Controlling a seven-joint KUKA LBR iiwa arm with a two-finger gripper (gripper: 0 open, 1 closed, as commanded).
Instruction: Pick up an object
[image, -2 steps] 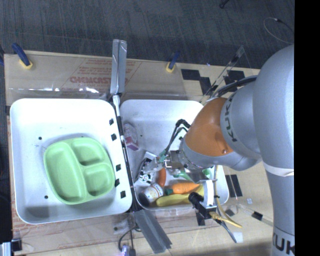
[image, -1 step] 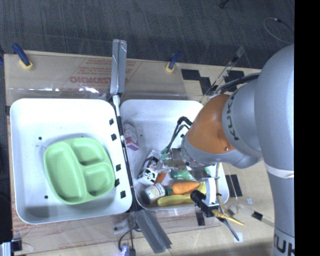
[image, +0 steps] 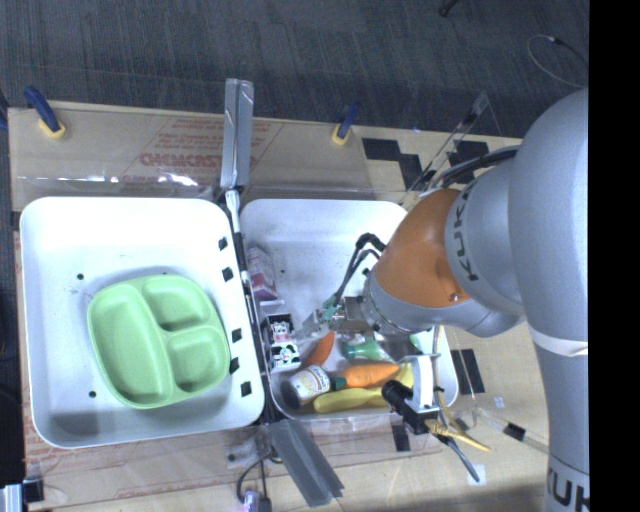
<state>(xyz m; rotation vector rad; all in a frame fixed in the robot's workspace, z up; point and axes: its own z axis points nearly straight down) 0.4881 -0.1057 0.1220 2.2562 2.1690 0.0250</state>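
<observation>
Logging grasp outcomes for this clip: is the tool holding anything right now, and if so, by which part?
Cannot be told. The tool is down in the right bin among the carrot and banana, its tips hidden by the arm.

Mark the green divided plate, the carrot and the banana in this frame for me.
green divided plate (image: 158, 338): camera view, on the ridge where its compartments meet, in the left bin.
carrot (image: 368, 375): camera view, mid-body, in the right bin.
banana (image: 350, 399): camera view, middle of its yellow length, just below the carrot.

Bench; left bin, right bin side by side
</observation>
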